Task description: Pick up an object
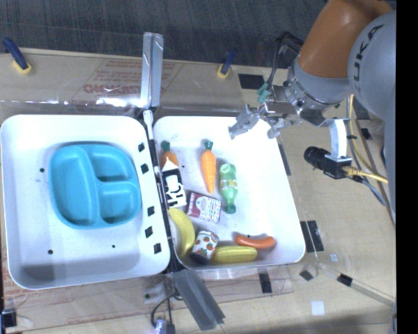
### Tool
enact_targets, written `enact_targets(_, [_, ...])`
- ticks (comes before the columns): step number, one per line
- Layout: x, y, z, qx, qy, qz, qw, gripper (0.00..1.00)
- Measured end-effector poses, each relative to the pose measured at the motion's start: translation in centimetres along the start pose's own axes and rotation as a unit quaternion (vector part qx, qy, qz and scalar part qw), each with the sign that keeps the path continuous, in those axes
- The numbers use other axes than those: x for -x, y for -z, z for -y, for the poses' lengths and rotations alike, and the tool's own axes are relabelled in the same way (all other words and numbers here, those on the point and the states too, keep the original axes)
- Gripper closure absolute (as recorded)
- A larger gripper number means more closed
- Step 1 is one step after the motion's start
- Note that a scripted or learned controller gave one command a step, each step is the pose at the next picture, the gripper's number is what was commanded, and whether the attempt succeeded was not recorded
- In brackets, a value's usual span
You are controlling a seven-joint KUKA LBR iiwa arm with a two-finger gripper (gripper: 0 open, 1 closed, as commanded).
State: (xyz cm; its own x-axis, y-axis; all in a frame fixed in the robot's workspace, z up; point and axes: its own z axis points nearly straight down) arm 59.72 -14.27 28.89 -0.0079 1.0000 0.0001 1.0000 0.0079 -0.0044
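Note:
My gripper (256, 128) hangs over the far edge of the right bin (287, 186), its two fingers spread apart and open with nothing between them. Below it in that bin lie an orange carrot (208, 170) and a green bottle (228, 186), both a short way nearer the camera than the fingertips. Along the bin's left wall is a black-and-white carton with an orange top (171, 179). Further down are a red carton (204, 207), a banana (183, 232), a printed can (204, 245), a yellow fruit (233, 255) and a red sausage (255, 241).
The left bin (21, 256) holds a blue divided tray (97, 184). A grey divider bar (152, 68) stands between the bins at the back. Blue clamps (17, 56) (227, 62) grip the bench's far edge.

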Motion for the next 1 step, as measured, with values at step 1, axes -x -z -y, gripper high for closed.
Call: enact_targets(1, [-1.06,-16.32,-0.87,-0.001,0.001,0.000,1.0000,0.00])
